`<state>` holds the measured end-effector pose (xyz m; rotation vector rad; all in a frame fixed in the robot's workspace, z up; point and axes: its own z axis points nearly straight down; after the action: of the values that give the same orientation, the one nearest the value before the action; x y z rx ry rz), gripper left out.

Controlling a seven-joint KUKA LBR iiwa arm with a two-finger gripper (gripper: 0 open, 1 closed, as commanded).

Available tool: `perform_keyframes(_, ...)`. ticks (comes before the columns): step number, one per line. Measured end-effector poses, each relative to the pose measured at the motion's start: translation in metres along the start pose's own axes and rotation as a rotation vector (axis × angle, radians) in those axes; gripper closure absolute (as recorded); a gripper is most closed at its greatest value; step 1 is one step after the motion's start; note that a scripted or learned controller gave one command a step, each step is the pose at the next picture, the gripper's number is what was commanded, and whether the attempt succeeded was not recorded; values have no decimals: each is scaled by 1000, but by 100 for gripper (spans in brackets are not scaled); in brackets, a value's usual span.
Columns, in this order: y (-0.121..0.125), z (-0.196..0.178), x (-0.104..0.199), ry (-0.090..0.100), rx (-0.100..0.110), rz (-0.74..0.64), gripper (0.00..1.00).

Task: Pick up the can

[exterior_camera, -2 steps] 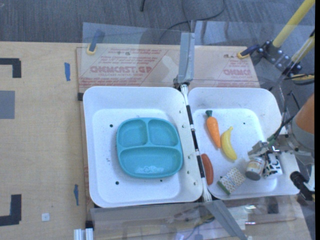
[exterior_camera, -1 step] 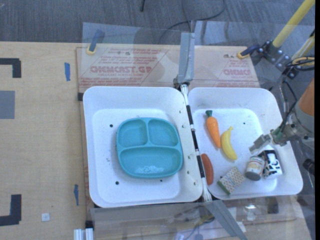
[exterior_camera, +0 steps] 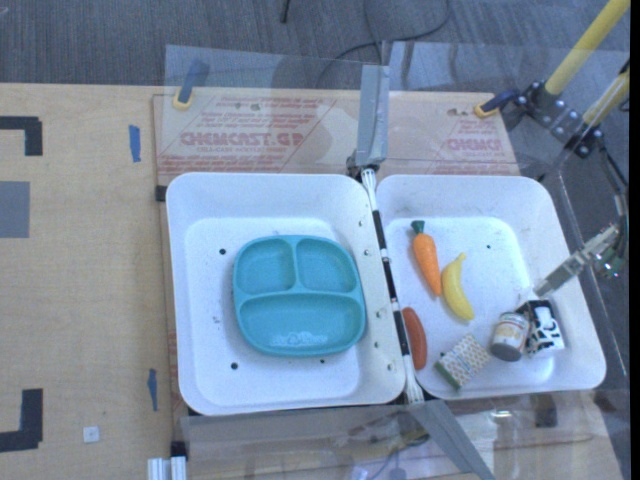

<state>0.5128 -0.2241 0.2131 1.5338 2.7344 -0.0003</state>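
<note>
Can: the can (exterior_camera: 510, 336) lies tipped on its side in the lower right of the frame, inside the right bin (exterior_camera: 470, 190), its open or lidded end facing lower left.
Neighbours: a black-and-white carton (exterior_camera: 545, 328) touches the can on its right; a speckled box (exterior_camera: 461, 360) sits just beside it to the lower left. A banana (exterior_camera: 457, 287) and carrot (exterior_camera: 426, 256) lie further up the bin, and a sausage (exterior_camera: 415, 337) rests against the bin's left wall.
Left bin: the left bin (exterior_camera: 200, 208) holds a teal plate (exterior_camera: 297, 296), well apart from the job.
End effector: the end effector (exterior_camera: 540, 290) reaches in from the right edge, its tip near the carton's top and just above the can; from where I stand I cannot tell whether it is apart or together, and nothing is visibly held.
Step in hand: lining up on the can, I'd judge.
Doing it well: come down over the can's round body, across its axis, on the side away from the carton.
Risk: the carton crowds one side, so it may get nudged or caught instead.
</note>
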Motion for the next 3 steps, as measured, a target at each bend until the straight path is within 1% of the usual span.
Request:
perform_keyframes(1, 6, 106, 72, 3, 1, 253, 0)
perform_keyframes(2, 5, 97, 70, 1, -2, 257, 100)
perform_keyframes(3, 5, 97, 70, 1, -2, 258, 0)
